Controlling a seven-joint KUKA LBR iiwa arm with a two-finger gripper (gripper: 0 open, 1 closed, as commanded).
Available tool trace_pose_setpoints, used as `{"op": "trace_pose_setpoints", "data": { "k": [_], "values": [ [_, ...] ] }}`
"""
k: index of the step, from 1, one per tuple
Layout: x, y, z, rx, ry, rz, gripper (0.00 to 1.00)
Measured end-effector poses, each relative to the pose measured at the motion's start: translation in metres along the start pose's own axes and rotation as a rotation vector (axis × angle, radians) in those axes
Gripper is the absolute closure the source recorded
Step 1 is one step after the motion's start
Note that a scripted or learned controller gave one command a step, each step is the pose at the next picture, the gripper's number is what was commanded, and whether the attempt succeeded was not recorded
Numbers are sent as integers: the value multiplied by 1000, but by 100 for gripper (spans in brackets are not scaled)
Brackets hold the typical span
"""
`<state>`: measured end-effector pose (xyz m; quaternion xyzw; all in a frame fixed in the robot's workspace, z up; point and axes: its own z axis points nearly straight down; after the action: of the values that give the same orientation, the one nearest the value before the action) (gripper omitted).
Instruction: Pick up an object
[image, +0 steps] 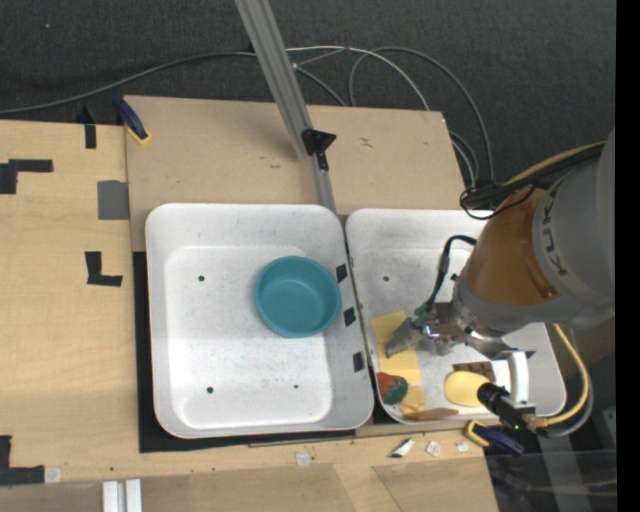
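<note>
In the right bin (400, 240), the gripper (428, 333) sits low over the yellow sponge-like piece (392, 330); can't tell how its jaws stand. The piece looks light and squishy, so I'd pinch across its flat middle.

Arm (520, 265) bent, end effector (425, 335) lowered

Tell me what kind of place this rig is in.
Likely a robotics lab bench set up for grasping trials: two white bins on a plywood bench, loose cables over dark carpet, and a grey-and-orange arm reaching into the right bin among small objects.
</note>
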<state>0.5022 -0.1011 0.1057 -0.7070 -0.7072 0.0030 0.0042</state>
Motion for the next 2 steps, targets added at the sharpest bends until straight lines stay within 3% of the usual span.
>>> {"op": "trace_pose_setpoints", "data": {
  "k": [1,2],
  "values": [
    [0,0,16,-9,0,0,0],
    [1,0,6,-8,1,-2,100]
  ]
}}
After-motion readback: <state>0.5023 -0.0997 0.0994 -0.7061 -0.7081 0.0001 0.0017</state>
